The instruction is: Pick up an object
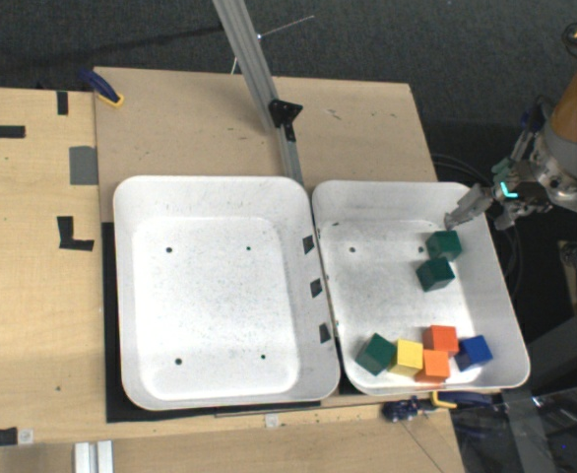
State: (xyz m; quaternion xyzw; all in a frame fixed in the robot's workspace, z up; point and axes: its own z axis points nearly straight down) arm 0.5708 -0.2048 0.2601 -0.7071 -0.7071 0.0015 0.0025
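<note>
The right bin (367, 215) holds several small blocks. Two dark green cubes lie near its right wall, one (444, 243) above the other (434, 273). Along the front wall sit a green block (375, 354), a yellow one (408, 354), two orange ones (443, 339) (434, 364) and a blue one (474, 351). My gripper (479, 219) hovers over the bin's back right corner, just above and right of the upper green cube. It is open, one finger (463, 209) slanting toward that cube, and nothing sits between the fingers.
The left bin (131, 264) lies beside the right one, with a raised divider between them. A grey metal pole (254, 57) slants up from behind the bins. The arm's wrist (554, 166) is past the right bin's edge.
</note>
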